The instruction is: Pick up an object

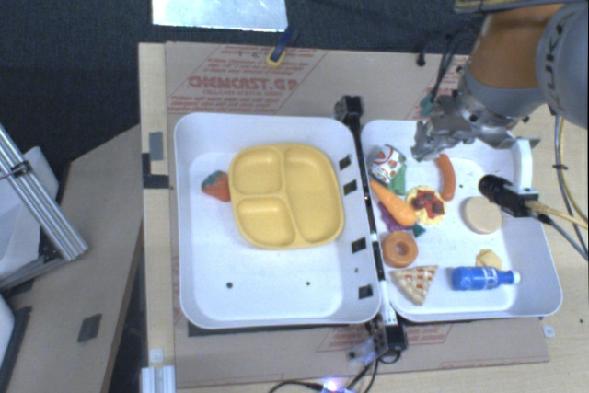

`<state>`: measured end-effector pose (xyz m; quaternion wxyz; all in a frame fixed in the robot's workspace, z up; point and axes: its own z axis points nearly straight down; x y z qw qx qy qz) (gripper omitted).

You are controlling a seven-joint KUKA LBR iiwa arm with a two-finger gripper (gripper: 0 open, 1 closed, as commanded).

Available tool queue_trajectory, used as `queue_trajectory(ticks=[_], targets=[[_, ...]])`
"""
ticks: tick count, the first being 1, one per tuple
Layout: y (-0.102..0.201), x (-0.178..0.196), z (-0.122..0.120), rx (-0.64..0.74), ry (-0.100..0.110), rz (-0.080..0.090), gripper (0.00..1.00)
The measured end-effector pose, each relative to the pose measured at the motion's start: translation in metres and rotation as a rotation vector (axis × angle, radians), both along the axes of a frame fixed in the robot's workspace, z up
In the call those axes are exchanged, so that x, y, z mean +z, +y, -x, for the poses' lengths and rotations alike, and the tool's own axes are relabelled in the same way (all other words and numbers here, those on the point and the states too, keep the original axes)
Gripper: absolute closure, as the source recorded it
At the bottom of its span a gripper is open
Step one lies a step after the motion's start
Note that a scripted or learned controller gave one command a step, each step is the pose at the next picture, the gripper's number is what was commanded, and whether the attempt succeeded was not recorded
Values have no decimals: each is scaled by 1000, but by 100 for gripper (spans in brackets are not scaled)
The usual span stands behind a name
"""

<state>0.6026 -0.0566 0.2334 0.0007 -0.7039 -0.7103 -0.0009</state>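
The right bin holds several toy foods: an orange carrot, a red sausage, a small can-like item, a red and yellow piece, a donut, a pizza slice, a blue bottle and a tan round bun. My gripper hangs over the back of this bin, between the can-like item and the sausage. Nothing shows between its tips.
The left bin holds a yellow divided plate with a toy strawberry beside it. A black divider runs between the bins. A black part with cables juts over the right bin's right side.
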Motion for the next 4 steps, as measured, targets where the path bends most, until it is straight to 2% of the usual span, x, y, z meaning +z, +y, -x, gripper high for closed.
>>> queue_trajectory(ticks=[1, 2, 3, 4], targets=[[2, -4, 10, -6, 1, 2, 100], [0, -1, 6, -7, -2, 2, 100], [-1, -19, 0, -7, 0, 3, 100], [6, -4, -8, -3, -3, 2, 100]])
